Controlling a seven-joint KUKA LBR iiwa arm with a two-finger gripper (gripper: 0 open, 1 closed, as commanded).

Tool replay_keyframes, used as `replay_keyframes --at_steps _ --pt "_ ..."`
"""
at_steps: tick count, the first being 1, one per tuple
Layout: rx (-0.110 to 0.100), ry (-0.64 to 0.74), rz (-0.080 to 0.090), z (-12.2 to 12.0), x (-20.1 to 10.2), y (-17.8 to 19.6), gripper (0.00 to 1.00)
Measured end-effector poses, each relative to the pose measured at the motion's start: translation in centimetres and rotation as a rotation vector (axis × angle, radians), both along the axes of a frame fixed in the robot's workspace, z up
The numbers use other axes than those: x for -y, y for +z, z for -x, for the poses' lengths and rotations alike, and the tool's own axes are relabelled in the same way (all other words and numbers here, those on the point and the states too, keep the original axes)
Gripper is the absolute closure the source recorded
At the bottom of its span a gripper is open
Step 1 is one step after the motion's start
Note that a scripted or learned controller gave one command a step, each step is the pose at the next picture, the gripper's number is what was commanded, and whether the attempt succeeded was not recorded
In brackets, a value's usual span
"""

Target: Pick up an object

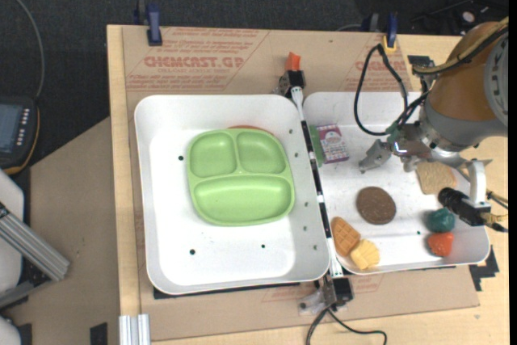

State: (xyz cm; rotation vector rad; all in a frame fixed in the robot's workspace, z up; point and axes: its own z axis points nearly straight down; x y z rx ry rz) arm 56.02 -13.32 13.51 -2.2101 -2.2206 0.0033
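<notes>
The gripper (386, 155), at right of the frame, has its fingers spread above the cookie (376, 205). It could slip off that flat top.

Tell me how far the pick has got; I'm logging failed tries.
Done: nothing looks lifted. In hand: the two-finger gripper sits over the right white bin, nothing visibly between its fingers. Left: grasping something, perhaps the round brown cookie or the small purple packet.
</notes>
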Motion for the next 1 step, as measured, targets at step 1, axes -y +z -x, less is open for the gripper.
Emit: replay_keyframes --at_steps 1 --pt "0.000 -0.007 0.002 4.65 0.10 -5.39 0.00"
